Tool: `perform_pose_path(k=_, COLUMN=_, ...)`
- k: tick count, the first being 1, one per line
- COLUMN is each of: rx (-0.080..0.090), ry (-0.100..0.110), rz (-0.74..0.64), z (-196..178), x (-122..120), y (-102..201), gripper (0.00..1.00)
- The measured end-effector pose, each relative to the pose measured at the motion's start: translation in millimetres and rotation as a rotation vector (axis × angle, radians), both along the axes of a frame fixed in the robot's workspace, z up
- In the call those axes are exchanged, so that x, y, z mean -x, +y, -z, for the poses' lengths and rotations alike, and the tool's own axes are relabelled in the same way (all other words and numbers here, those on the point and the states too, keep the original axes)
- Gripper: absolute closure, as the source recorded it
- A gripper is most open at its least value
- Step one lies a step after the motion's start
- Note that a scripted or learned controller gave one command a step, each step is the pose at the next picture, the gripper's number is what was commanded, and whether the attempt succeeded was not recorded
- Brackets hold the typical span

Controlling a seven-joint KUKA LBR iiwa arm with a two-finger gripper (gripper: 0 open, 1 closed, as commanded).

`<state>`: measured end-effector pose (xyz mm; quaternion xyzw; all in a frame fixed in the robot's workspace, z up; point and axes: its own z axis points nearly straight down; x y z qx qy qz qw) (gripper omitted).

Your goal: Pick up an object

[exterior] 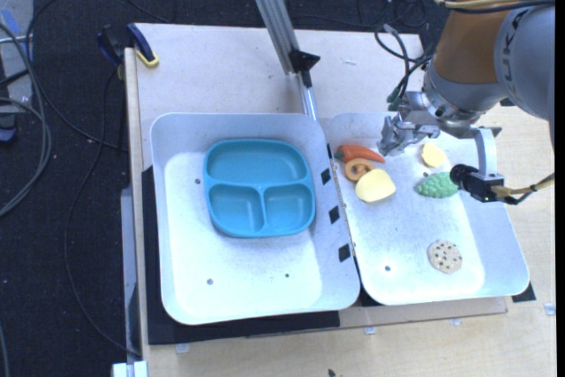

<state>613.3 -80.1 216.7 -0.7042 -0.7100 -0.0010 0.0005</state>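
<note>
The right bin [494, 269] holds an orange carrot [360, 154], an orange ring-shaped piece [357, 169], a yellow chunk [376, 186], a small pale yellow piece [433, 156], a green bumpy item [436, 185] and a chocolate-chip cookie [444, 256]. My gripper [395, 139] hangs over the bin's far part, just right of the carrot and left of the pale yellow piece. Nothing shows between its fingertips.
The left bin [177, 278] holds a blue three-compartment plate [260, 187]. A slanted metal pole [269, 0] rises from the far end of the gap between the bins. Cables lie on the dark floor around the bench. A yellow-and-blue tool [141, 47] lies at the bench's far left corner.
</note>
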Motion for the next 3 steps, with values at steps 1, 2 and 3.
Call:
perform_pose_path(k=1, rx=0.0, ry=0.001, rz=0.001, z=-6.3, x=5.5, y=44.8, gripper=1.0)
perform_pose_path(k=2, rx=0.0, ry=0.0, rz=0.0, z=-12.6, x=8.7, y=97.0, gripper=1.0)
perform_pose_path(k=3, rx=0.0, ry=0.0, rz=-0.001, z=-23.1, x=22.2, y=152.1, gripper=1.0)
